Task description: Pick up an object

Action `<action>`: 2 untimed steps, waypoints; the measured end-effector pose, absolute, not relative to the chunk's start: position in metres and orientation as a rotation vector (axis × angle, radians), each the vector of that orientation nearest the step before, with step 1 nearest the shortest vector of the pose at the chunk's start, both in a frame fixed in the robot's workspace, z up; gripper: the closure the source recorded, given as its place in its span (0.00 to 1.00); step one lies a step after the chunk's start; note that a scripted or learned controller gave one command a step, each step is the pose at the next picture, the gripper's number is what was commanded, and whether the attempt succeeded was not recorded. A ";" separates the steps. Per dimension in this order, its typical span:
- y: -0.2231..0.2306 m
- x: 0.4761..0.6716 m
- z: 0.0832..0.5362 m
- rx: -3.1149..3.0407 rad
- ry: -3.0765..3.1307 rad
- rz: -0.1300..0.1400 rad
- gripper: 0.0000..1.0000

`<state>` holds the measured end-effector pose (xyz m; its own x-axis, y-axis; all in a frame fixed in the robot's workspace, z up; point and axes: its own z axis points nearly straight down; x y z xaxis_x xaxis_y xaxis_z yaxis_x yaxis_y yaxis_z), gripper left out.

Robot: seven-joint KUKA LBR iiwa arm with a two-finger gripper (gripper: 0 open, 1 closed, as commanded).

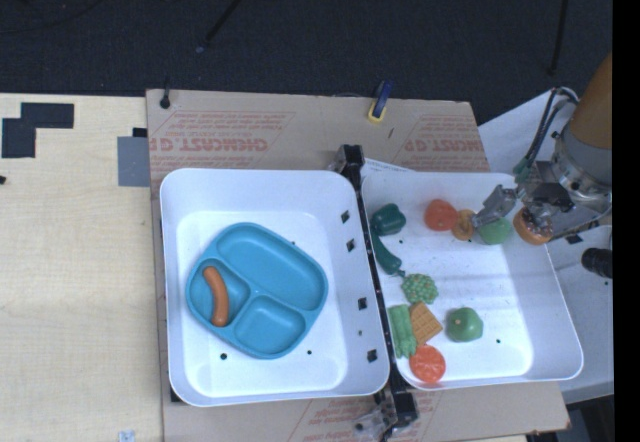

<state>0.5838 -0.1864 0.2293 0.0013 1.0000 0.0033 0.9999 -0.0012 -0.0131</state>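
claw [497, 213] over right bin's [545, 355] upper right corner, width cannot tell | target: small green piece [493, 232] touching just beneath its tip, red piece [440, 215] close to its left | axis: roundish, none clear | step: short straight descent, my judgement

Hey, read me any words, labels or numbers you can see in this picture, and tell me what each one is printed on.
Faint red lettering on the flat brown cardboard sheet under the two white bins, left part, upside down: too blurred to read.
Matching red print on its right part: too blurred to read.
Red print on its bottom edge: unreadable.
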 end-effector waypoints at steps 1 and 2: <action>-0.187 0.586 0.236 -2.221 -2.221 0.000 0.00; -0.182 0.592 0.191 -2.214 -2.221 0.005 0.00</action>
<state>0.5919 -0.1825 0.1906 -0.0029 1.0000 0.0019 1.0000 0.0029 -0.0061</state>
